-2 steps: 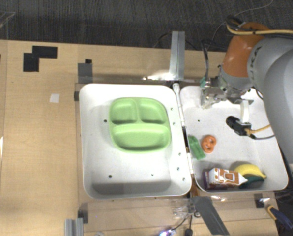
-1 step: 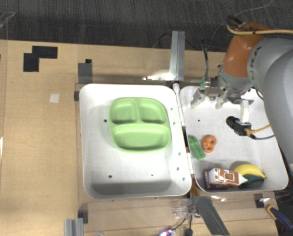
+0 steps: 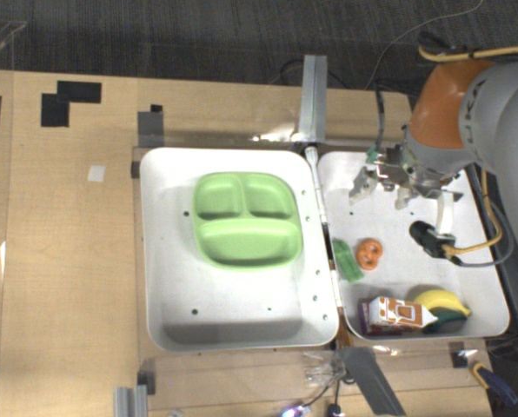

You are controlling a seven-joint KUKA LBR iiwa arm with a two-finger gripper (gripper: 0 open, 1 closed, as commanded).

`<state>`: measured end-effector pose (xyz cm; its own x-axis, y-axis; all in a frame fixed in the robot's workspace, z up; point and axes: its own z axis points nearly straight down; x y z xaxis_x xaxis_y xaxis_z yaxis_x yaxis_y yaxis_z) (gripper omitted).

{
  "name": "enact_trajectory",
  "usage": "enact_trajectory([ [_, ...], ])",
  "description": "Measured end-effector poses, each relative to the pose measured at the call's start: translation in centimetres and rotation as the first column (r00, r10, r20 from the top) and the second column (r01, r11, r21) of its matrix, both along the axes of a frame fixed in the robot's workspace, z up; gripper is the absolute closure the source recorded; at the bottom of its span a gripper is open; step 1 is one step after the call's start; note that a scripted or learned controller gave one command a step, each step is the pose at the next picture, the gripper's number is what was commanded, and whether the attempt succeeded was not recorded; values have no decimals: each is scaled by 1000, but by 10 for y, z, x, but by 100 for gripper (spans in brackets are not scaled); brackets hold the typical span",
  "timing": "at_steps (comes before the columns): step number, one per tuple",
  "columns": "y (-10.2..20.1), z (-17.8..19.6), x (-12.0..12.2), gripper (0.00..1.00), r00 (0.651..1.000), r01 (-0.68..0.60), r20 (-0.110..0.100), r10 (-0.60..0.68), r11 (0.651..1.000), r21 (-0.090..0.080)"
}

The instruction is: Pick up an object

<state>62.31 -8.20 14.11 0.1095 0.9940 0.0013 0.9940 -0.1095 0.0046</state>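
So the gripper (image 3: 382,183) is up near the far edge of the right bin (image 3: 494,307), fingers spread apart with nothing between them. The orange pretzel-looking thing (image 3: 369,252) sits by the bin's left wall, next to a green strip (image 3: 346,261). Carton (image 3: 395,315) and banana (image 3: 441,302) are along the near edge.

You've got two white bins (image 3: 168,259) of smooth, slightly glossy plastic on a matt pale wood bench (image 3: 59,259). The green divided tray (image 3: 246,220) looks matt plastic; the carton (image 3: 396,314) printed card, the banana (image 3: 441,301) glossy-skinned.
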Motion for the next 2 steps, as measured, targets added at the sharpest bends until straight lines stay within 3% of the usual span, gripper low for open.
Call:
enact_trajectory([
  [1,-23,6,-25,0,996,92,-3,-92,996,0],
  [2,9,45,-38,0,998,59,-1,-59,998,1],
])
